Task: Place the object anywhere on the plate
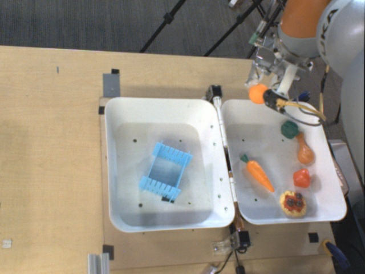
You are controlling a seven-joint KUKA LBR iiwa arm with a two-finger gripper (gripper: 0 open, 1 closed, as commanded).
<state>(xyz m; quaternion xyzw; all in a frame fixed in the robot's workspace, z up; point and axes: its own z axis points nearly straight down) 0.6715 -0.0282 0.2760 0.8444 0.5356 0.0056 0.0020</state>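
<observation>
Nearest, low in the left bin (114, 170): a blue slatted tray (166, 172), presumably the plate. Farther back, above the right bin's (336, 204) far rim: an orange ball (256, 93), seemingly clamped in the gripper (264, 95), well right of that tray.

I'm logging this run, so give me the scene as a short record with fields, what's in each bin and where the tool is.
left bin: holds a blue rack, lying near the middle
right bin: holds a toy carrot, a green piece, an orange pear-shaped piece, a red piece and a small pizza-like piece
tool: above the right bin's far rim
orange ball: at the tool's tip; grasp unclear
plate: cannot tell which item it is
</observation>
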